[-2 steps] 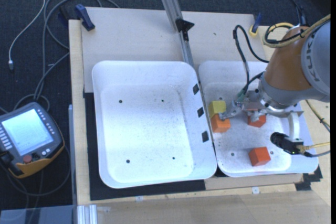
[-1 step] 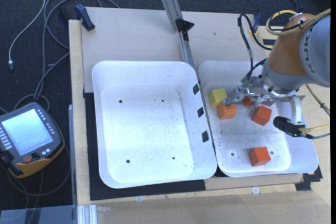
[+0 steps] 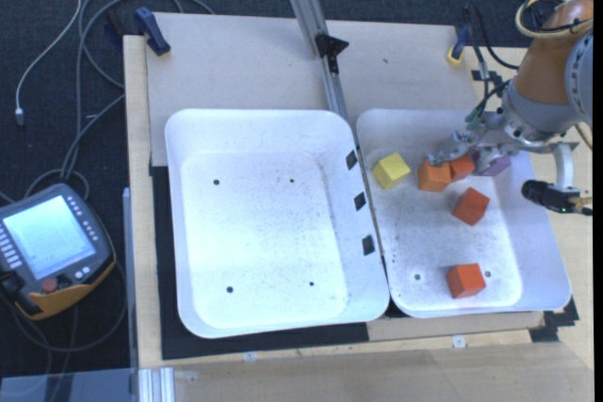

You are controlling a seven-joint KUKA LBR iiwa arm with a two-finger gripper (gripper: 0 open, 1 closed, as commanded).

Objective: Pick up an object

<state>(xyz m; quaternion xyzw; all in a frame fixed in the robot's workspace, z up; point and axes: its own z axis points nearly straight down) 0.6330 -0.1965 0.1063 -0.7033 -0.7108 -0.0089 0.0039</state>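
Blocks crowd the right bin (image 3: 537,282), within the arm's reach from that side: a yellow cube (image 3: 391,169), three orange ones. The gripper (image 3: 464,152) hangs low over the pair of orange blocks (image 3: 445,172) near the bin's far edge, seemingly touching them; whether it is spread or closed cannot be told, so no grasp is confirmed. The left bin (image 3: 188,132) sits alongside.
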